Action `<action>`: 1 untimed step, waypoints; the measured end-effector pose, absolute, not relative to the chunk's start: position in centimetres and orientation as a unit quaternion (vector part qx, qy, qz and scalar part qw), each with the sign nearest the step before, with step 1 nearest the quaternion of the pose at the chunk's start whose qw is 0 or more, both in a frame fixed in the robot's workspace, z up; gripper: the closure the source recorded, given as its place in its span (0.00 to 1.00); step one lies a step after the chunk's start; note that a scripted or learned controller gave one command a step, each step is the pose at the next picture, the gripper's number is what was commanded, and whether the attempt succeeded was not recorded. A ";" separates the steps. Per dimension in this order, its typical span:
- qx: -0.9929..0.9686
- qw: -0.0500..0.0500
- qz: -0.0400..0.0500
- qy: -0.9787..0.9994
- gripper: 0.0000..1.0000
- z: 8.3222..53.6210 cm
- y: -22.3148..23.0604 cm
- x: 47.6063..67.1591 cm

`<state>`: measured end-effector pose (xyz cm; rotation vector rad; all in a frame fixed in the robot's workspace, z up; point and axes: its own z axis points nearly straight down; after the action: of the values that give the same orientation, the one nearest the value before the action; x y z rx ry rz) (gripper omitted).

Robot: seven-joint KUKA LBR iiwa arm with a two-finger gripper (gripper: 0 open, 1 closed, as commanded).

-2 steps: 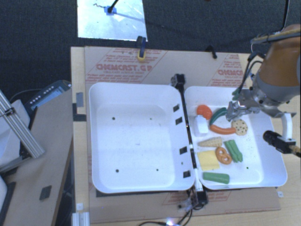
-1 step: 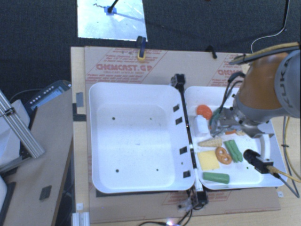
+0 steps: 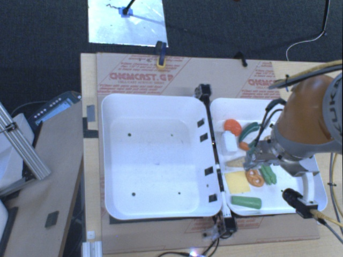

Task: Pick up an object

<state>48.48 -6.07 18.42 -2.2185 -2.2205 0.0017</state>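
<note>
Toy food clutters the right bin (image 3: pixel 321 197), where the hand (image 3: pixel 253 162) hangs low over an orange pretzel-like piece (image 3: pixel 254 178), just beside a yellow slab (image 3: pixel 238 182). Whether it grips anything cannot be told. Reaching looks underway; closing and lifting would follow.

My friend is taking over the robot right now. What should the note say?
Gripper: low in the right bin, over the toys; its grip is hard to see.
Things: orange piece, white piece, yellow block, green piece and pretzel-like piece, all in the right bin. Left bin sits beside it.
Done: arm is at the pile.
Left: nothing visibly lifted yet; grab one and raise it.
</note>
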 end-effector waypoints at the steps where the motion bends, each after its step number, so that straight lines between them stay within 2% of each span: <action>1: -0.709 -0.012 -0.004 -0.705 1.00 34.4 -16.0 50.7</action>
<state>50.69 -16.01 34.35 -2.2446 -2.2314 -0.0129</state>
